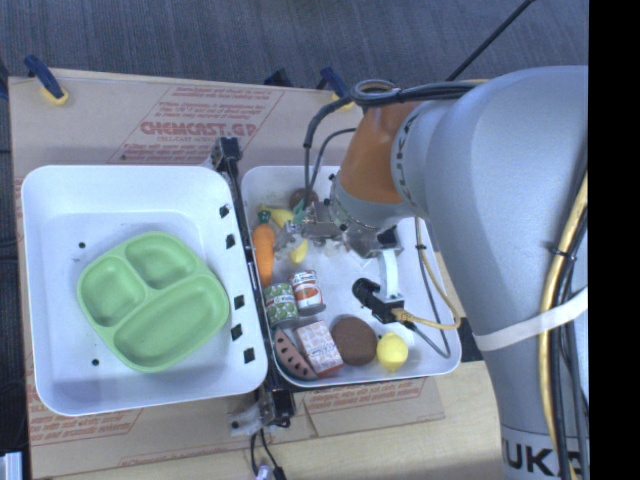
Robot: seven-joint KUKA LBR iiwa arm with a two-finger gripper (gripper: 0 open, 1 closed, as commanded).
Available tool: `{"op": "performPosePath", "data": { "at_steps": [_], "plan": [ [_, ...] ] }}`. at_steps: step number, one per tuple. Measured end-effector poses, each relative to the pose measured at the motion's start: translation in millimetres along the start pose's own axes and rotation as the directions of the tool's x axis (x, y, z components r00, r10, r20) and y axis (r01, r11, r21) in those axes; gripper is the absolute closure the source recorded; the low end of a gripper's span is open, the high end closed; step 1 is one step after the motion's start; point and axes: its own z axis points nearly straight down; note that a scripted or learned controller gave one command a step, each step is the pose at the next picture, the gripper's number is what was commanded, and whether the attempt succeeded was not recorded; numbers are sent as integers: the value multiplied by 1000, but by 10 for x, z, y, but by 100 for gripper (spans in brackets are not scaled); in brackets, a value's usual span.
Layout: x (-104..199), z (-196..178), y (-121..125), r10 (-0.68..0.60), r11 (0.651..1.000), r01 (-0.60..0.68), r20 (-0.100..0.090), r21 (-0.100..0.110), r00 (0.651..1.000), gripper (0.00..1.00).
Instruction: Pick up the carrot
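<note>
Overhead, slanted view of the worktop [90, 103], which carries two shallow white bins side by side. Left bin [40, 268]: a green divided plate [153, 299] with three compartments lies on its floor. Right bin [440, 353]: a cluster of small play-food items. The carrot [264, 251], orange with its long axis running roughly away from the camera, lies against the bin's left wall, just beside the divider between the bins. A yellow piece [281, 216] sits near its far end and a smaller yellow piece [299, 252] just to its right. Nearer the camera stand a green-labelled can [280, 303] and a red-labelled can [306, 292], touching or nearly so. Along the near wall lie a watermelon slice [289, 353], a red-and-white box [321, 347], a brown round item [353, 339] and a lemon [392, 350]. The grey arm [500, 218], with its orange band [375, 158], reaches in from the right over the right bin. The claw [318, 226] hangs low just right of the carrot's far half, apart from it; its tips are blurred against the clutter, so whether it is wide or narrow cannot be told, though the carrot is not between them.
</note>
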Motion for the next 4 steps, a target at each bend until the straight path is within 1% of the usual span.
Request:
{"op": "performPosePath", "data": {
  "at_steps": [1, 2, 3, 4],
  "plan": [
    [0, -2, -62, 1, 1000, -1, 0, -1, 1000, 0],
    [-7, 1, -5, 0, 1000, 0, -2, 2, 1000, 0],
    [-4, 5, 135, 0, 1000, 0, -3, 3, 1000, 0],
    [-36, 18, -140, -3, 1000, 3, -7, 6, 1000, 0]
  ]
}}
